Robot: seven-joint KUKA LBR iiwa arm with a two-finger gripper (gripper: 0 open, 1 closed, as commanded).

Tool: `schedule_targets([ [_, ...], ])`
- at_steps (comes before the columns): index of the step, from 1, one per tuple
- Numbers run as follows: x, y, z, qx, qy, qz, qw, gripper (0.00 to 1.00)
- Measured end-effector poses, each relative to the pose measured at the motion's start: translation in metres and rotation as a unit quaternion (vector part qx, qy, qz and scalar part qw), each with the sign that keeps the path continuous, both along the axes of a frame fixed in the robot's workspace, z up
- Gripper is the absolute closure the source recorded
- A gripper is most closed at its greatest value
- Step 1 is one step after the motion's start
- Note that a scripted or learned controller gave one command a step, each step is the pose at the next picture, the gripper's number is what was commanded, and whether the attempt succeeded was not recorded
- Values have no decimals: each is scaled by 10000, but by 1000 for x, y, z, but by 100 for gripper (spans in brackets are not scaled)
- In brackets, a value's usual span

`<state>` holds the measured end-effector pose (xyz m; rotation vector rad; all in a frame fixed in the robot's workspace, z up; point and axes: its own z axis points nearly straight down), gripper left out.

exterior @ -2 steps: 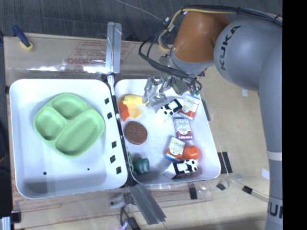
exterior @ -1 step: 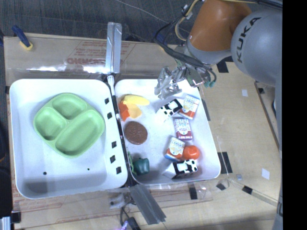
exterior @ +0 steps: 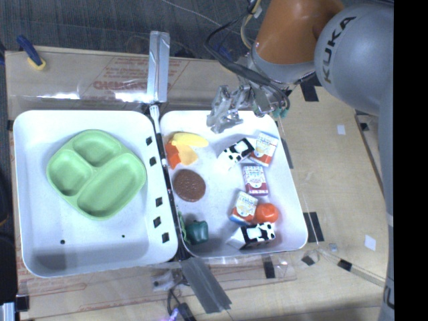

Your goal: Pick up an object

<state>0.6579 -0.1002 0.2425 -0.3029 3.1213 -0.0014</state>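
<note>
Reaching in from the right, the grey arm (exterior: 348, 45) with its orange band is seen over the far edge of the right bin (exterior: 294, 202), and the gripper (exterior: 224, 114) hangs above that bin's far left corner. Whether the jaws are released or clenched cannot be told, and nothing is seen between them. Two shallow white bins are set side by side on the worktop (exterior: 334, 166). In the left bin (exterior: 27, 179) a green divided plate (exterior: 97, 172) is laid. The task's things are gathered in the right bin: a yellow and orange piece (exterior: 184, 147) is found just below the gripper, near the dividing wall, and a brown round disc (exterior: 190, 185) lies just in front of it. Further right, a black-and-white patterned object (exterior: 237, 151) is placed beside a small carton (exterior: 265, 148), with a red-labelled packet (exterior: 255, 179) below them. Nearer the front, another small carton (exterior: 244, 206) is seen touching an orange ball (exterior: 267, 213), and a second black-and-white object (exterior: 258, 234) rests by the front wall. A dark green object (exterior: 196, 231) sits in the front left corner of that bin.
</note>
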Motion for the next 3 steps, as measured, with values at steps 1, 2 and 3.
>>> schedule_targets([
  [1,0,-1,23,0,3,-1171,9931,100],
  [2,-6,6,-44,4,41,-192,9998,100],
  [3,-1,15,-49,2,26,-46,10000,100],
])
